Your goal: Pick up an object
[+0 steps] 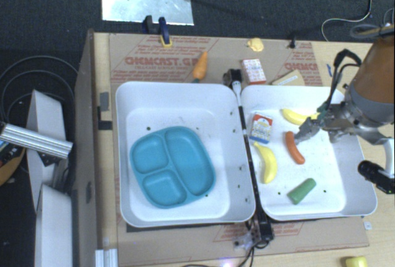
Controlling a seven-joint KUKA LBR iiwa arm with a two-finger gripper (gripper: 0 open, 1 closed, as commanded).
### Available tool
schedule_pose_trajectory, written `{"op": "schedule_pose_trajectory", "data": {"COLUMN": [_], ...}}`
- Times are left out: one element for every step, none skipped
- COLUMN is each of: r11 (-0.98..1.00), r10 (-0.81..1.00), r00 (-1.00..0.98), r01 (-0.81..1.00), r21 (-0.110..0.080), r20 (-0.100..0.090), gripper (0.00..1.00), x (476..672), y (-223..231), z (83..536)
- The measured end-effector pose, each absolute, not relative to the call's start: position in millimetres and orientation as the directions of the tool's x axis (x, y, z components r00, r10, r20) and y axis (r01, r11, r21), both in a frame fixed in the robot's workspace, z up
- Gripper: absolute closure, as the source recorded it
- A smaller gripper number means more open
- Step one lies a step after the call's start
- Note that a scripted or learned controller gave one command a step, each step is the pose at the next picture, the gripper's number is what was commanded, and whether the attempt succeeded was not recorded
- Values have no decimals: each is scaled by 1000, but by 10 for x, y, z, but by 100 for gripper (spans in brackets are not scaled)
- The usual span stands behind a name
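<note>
Orange sausage [294,147] lies just below-left of the pincer [307,131]; whether the pincer is wide or narrow, I cannot tell.

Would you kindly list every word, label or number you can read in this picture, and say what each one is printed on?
"CHEMCAST" in red, with a further word after it cut off by the carrot: on the brown board behind the bins.
The same red print, mirrored, on the board's right part: too blurred to read.
Small carton in the right bin: print too small to read.
Small box on the board: print too small to read.
</note>
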State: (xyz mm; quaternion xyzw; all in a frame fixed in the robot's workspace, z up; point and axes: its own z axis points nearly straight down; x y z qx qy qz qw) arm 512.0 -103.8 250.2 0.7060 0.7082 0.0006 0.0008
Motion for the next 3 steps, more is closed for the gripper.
{"op": "schedule_pose_trajectory", "data": {"r11": [4,0,2], "r10": [1000,1000,1000], "r00": [-4,0,-2], "r01": [1000,1000,1000], "r21": [2,-3,4], "r20": [-2,1,-1], "gripper": [0,0,100], "x": [5919,5819,5843], "y": [-1305,-1388,-1385], "z": [1753,795,953]}}
